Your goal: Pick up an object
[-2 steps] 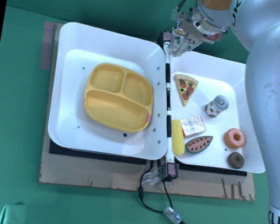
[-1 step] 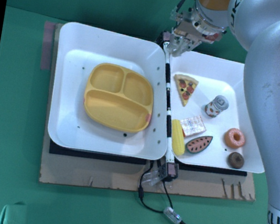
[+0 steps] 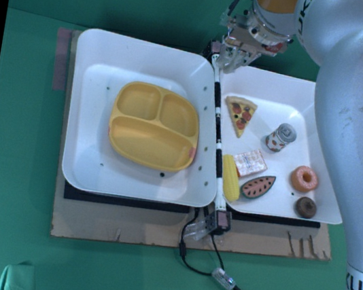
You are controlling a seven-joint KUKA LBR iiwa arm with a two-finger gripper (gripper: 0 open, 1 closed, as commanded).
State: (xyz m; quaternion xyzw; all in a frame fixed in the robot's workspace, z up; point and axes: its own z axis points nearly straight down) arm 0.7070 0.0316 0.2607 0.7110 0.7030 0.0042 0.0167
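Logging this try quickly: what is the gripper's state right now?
Two-finger gripper: cannot be told; it hangs over the far rim of the shallow white right bin, with nothing visibly between its fingers.

I read only one marking from here: black capital letters "KUK" on the grey arm, low at the right edge where the frame cuts the word off. The can's label is too small to read.

We saw a green bench bearing a brown cardboard sheet. On the cardboard sat a left white bin, and just right of it, touching, a right white bin. A black cable trailed below the left bin.
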